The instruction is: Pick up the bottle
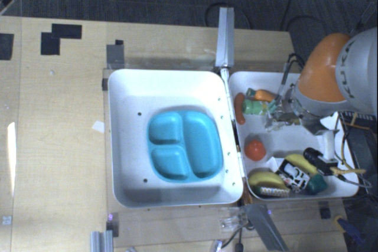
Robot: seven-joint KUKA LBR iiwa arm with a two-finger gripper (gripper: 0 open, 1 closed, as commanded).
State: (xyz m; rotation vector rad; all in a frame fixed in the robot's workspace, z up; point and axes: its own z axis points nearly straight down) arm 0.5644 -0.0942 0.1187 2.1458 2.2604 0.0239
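A pale wooden bench (59, 144) bears two white bins. The left bin (127, 127) holds a blue divided tray (184, 144). The gripper (277, 112) sits low in the right bin (295, 138), its state unclear, touching the green bottle (255, 105) at the far-left corner.

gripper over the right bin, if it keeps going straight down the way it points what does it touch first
Probably the green bottle with the orange cap, lying just left of the gripper; depth is unclear, so it may meet the white bin's floor beside it instead.
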